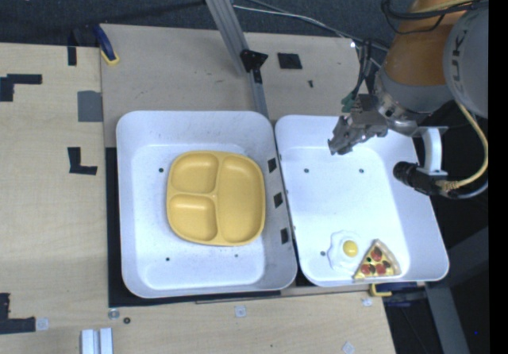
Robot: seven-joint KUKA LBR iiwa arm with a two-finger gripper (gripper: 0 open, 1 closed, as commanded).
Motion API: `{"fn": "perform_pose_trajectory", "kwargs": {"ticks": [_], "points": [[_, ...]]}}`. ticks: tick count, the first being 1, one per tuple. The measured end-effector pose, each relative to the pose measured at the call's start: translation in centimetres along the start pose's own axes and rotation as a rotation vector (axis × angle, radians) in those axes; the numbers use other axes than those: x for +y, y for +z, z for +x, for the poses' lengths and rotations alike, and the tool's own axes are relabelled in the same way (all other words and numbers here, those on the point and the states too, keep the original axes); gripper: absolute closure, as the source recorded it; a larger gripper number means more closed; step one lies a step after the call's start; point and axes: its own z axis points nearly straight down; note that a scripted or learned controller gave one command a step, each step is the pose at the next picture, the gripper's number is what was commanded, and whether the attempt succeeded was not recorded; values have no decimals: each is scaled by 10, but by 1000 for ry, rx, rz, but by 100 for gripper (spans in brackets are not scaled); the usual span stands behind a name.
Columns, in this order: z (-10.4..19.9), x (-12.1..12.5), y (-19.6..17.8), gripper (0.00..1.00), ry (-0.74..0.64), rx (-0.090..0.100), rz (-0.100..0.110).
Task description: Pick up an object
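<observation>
Gripper point(343, 143) over right bin's point(413, 209) far end, finger state indiscernible, egg point(346, 249) touching pizza point(376, 260) near front, yellow plate point(215, 198) in left bin point(143, 186)

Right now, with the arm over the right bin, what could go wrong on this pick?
1. The hand hangs near the far edge of the right bin, while the fried egg and pizza slice lie at the near edge. A straight descent would likely close on nothing.
2. Egg and pizza slice lie side by side, so a grasp may nudge or catch both.
3. Both sit close to the bin's near wall, and a finger could strike it.
</observation>
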Motion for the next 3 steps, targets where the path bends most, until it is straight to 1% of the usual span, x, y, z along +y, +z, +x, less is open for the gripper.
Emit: {"fn": "perform_pose_trajectory", "kwargs": {"ticks": [1, 2, 3], "points": [[46, -14, 0, 100, 0, -1, 1], [89, -44, 17, 100, 1, -1, 3], [138, -71, 31, 100, 0, -1, 4]]}}
